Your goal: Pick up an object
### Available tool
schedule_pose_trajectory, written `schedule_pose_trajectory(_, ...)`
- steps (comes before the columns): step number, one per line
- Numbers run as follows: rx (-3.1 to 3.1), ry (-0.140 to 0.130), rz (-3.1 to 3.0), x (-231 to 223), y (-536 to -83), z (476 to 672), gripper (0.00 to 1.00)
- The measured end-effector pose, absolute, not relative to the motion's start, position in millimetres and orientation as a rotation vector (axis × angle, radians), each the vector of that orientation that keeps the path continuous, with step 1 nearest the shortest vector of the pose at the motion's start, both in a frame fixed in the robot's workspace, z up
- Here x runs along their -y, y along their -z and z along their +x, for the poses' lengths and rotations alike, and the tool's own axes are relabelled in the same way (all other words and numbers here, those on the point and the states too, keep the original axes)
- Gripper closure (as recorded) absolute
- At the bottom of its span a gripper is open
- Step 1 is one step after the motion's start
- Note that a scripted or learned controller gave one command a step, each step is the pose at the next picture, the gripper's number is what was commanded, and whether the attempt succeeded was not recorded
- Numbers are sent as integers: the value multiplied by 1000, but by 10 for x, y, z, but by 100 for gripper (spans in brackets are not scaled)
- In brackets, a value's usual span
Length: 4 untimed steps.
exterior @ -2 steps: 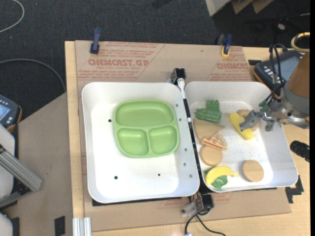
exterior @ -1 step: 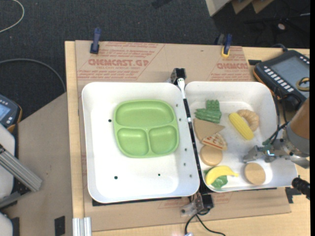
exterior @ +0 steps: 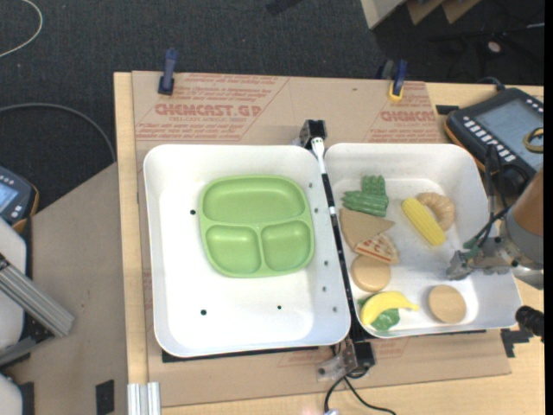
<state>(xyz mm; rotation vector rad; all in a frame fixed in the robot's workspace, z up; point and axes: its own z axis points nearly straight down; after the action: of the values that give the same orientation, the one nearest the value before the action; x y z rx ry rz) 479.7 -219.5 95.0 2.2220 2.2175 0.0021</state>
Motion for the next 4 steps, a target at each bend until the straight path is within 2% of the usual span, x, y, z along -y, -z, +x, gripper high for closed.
schedule_pose_trajectory(1, -2222, 1, 2223, 2236, -839, 4788, 100)
schedule_pose_trajectory(3, -2220, -1, 2218, 2237, -847, 5027, 100)
schedule_pose_trajectory(4, -2221, -2, 2216, 2235, -849, 5309, 100)
